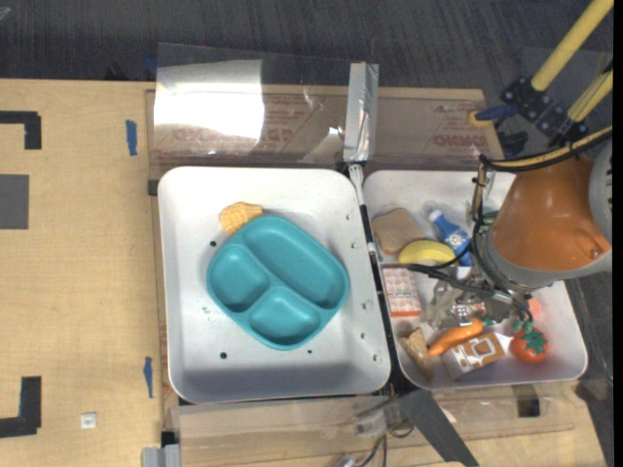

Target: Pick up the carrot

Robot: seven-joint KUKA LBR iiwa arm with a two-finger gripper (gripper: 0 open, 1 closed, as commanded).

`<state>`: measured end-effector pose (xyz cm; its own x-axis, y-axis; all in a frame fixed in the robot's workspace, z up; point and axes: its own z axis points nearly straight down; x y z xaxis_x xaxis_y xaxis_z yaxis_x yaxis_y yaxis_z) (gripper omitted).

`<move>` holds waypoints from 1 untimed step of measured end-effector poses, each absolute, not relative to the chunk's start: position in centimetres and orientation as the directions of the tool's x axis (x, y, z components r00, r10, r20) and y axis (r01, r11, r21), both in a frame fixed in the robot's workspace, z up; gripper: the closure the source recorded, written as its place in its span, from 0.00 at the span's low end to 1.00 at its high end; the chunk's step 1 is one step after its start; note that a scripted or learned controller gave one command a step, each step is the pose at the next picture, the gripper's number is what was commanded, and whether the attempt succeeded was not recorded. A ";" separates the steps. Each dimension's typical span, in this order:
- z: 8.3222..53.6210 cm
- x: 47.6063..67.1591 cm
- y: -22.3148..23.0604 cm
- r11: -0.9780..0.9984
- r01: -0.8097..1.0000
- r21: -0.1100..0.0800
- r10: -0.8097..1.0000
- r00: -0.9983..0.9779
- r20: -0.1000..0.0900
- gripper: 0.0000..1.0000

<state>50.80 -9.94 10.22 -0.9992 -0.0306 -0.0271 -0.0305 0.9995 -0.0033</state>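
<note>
- While the gripper (pixel 465 311) hangs low over the right bin (pixel 569 358), just above the carrot (pixel 456 339), the descent is best kept slow and square to the carrot's long axis.
- Whether the jaws stand apart or together cannot be told; clutter and wrist hide them.
- The carrot lies in the right bin's near part, slanted, touching a small brown carton (pixel 479 352), with a tomato (pixel 531 344) near.
- It looks orange, slim and tapered, probably smooth and prone to roll.
</note>
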 end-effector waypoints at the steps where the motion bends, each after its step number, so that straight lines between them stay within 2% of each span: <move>1: 18.7 50.7 -8.9 0.952 -0.306 -0.004 -0.306 -0.952 -0.010 1.00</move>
<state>50.73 -8.93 18.70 -0.9520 -0.3060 -0.0105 -0.3059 0.9520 -0.0036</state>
